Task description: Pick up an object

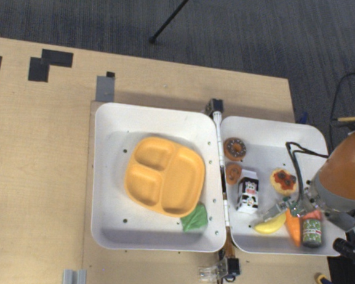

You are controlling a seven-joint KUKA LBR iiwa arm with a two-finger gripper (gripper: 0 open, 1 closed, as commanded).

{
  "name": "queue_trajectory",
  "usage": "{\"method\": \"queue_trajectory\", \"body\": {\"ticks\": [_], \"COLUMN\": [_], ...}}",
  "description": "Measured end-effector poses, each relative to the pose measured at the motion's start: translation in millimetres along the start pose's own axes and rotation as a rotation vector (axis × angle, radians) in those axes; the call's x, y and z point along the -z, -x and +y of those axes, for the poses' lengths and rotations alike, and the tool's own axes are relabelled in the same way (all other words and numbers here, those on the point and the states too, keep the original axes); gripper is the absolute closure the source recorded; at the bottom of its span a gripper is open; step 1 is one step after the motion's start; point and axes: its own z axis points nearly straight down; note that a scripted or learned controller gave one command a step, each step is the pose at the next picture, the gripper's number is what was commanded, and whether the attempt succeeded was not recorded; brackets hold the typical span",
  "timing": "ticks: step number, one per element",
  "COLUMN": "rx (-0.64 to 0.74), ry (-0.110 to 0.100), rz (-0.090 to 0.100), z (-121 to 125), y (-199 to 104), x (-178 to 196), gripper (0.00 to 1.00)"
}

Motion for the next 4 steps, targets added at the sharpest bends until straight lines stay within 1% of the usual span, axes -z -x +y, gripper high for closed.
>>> {"method": "queue_trajectory", "body": {"ticks": [1,2,3,4], "rx": [0.615,1.006,0.785,1.039], "ry": [0.001,0.002,0.0,0.005], "rz": [0.0,-0.002,0.004,0.001], "z": [18,29,32,34], "y": [-38,-60,-71,-71], "x": [1,1,1,1], "gripper": [0.0,0.0,0.0,0.0]}}
